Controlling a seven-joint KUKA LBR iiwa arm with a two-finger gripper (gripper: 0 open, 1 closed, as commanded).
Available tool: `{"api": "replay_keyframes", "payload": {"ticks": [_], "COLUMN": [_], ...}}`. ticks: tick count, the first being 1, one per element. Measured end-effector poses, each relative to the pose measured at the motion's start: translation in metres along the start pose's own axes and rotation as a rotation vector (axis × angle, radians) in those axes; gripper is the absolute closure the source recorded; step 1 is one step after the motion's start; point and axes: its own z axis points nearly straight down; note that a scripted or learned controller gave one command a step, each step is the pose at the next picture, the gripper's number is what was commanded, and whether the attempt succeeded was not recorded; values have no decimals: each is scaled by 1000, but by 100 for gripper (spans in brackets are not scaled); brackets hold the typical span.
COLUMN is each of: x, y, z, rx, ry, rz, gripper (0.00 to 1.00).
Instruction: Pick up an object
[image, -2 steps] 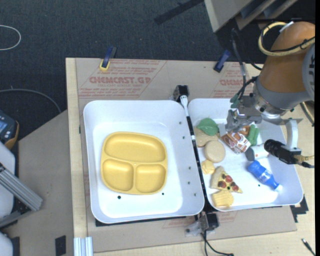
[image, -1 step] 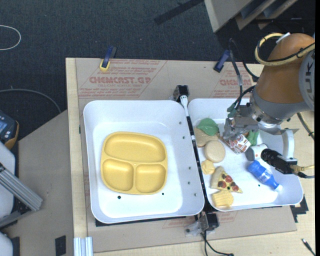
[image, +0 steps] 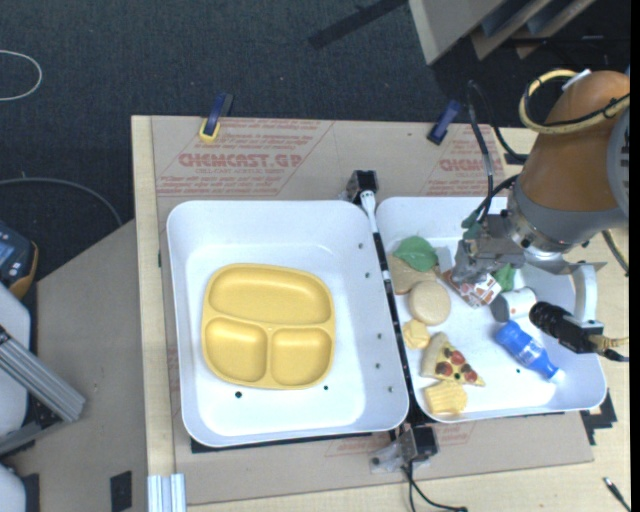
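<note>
My gripper (image: 478, 272) hangs low over the middle of the right bin (image: 590, 395). Directly under its tip lies a small red-and-white packet (image: 483, 291), and whether it is gripped I cannot tell. Around it in the bin lie a green leafy piece (image: 418, 252), a round beige biscuit (image: 431, 302), a pizza slice (image: 452, 362), a yellow ridged chip (image: 446, 399), a blue bottle (image: 526, 348) and a small white cylinder (image: 518, 302). A bit of another green thing (image: 506, 277) peeks out beside the gripper.
The left bin (image: 190, 300) holds a yellow divided plate (image: 268, 324). The grey arm with its orange band (image: 575, 150) reaches in from the upper right over the right bin's back edge. Clamps sit on the bench's far edge (image: 213, 118).
</note>
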Motion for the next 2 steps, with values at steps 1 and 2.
{"api": "replay_keyframes", "payload": {"ticks": [1, 2], "x": [10, 4], "y": [0, 2], "z": [-17, 4], "rx": [-7, 1], "ry": [-1, -1], "rz": [-3, 0], "gripper": [100, 100]}}
